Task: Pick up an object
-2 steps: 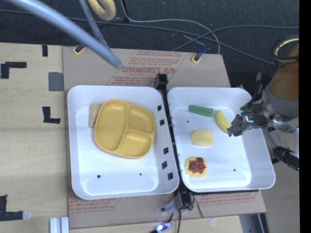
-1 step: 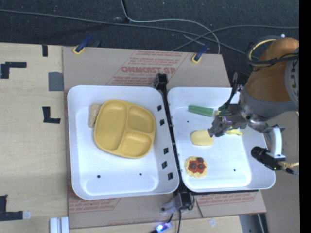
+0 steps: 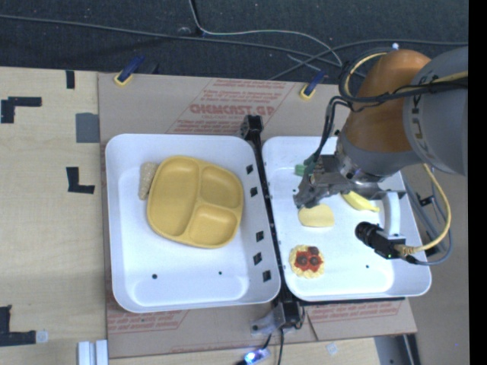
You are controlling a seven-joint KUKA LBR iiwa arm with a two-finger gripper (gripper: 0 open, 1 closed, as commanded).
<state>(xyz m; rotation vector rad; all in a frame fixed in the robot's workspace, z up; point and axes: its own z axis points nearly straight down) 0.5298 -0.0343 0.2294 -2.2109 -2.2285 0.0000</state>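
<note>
My gripper (image 3: pixel 312 196) hangs low in the right bin (image 3: pixel 342 284), just above a pale yellow lump (image 3: pixel 316 217); I cannot tell how the jaws stand. Toy pizza (image 3: pixel 307 261) sits nearer the front rim. The left bin (image 3: pixel 183 284) holds a yellow plate (image 3: pixel 195 201).

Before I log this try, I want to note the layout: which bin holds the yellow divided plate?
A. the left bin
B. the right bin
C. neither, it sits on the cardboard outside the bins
A: the yellow divided plate lies in the left bin, across the divider from the right bin, where the gripper hovers by a pale yellow piece.
</note>
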